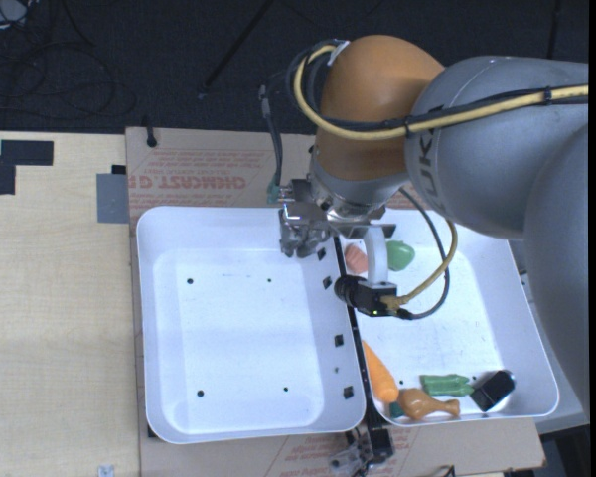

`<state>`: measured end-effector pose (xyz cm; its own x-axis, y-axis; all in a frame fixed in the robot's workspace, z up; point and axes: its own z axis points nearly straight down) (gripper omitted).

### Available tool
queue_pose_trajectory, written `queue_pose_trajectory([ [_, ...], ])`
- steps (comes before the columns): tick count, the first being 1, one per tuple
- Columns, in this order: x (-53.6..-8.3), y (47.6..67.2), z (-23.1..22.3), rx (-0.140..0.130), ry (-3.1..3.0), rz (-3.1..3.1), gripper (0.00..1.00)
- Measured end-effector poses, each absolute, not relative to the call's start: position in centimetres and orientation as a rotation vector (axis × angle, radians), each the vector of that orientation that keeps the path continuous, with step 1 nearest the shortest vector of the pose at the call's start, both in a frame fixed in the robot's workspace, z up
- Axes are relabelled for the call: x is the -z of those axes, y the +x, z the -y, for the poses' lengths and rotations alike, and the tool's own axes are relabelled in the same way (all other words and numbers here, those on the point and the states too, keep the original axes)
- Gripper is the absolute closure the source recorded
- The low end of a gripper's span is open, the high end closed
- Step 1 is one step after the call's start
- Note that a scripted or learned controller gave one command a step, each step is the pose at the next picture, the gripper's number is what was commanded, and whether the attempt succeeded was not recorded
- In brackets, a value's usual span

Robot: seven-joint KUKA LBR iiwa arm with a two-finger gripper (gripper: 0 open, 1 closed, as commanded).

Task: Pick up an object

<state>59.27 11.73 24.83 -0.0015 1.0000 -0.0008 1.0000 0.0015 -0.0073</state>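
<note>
The left bin (pixel 228 336) has an open floor from wall to wall. The middle of the right bin (pixel 477 306) is free. A carrot (pixel 377 371), drumstick (pixel 427 403), green stick (pixel 445 384) and black block (pixel 492 391) crowd its near edge. The arm (pixel 497 137) and pincer (pixel 300 235) overhang its far end, by a pink piece (pixel 356 258) and green ball (pixel 401 256).

The grey arm (pixel 497 147) runs off the right edge of the frame and covers the upper right corner of the right bin (pixel 467 316). Just above the frame's centre, the gripper (pixel 303 235) is a dark, cluttered shape with little detail. To its right, a pink thing (pixel 354 257) and a green thing (pixel 402 255), perhaps toy food, are partly hidden by the wrist. The cardboard (pixel 308 455) under the bins is cut off by the bottom edge.
</note>
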Motion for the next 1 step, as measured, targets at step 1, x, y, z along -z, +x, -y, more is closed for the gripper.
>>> queue_pose_trajectory([
  [1,-37.97,64.48,-12.93,0.015,-2.225,2.229,1.0],
])
